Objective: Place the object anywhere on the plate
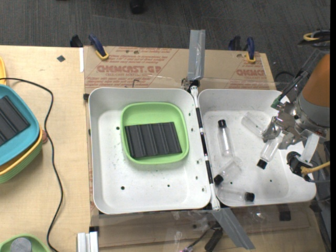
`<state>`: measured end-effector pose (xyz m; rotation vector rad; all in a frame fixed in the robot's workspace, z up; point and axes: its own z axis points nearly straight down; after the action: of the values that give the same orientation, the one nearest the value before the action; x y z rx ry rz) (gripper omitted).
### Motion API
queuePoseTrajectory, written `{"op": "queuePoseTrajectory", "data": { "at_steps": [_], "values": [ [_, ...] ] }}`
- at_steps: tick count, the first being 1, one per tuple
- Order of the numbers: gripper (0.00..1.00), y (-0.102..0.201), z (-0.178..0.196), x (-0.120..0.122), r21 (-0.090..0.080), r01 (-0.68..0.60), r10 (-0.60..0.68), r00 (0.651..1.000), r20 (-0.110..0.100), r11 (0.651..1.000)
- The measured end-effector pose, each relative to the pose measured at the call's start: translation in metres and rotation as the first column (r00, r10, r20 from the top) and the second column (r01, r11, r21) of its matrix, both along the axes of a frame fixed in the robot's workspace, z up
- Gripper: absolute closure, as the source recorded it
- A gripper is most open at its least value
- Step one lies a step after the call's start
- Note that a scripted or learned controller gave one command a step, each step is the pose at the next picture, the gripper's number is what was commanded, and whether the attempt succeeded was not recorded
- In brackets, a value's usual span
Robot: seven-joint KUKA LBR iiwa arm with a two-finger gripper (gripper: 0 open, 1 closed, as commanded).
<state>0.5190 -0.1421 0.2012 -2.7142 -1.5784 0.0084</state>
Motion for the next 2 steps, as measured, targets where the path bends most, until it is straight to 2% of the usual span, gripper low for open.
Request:
{"op": "queuePoseTrajectory", "data": {
  "at_steps": [1,2],
  "values": [
    [0.0,0.0,0.0,0.0,0.0,0.001,-0.001,1.0,0.0,1.0],
    [0.0,-0.006,0.029,-0.02,-0.002,0.349,-0.349,0.937,0.001,0.937]
  ]
}}
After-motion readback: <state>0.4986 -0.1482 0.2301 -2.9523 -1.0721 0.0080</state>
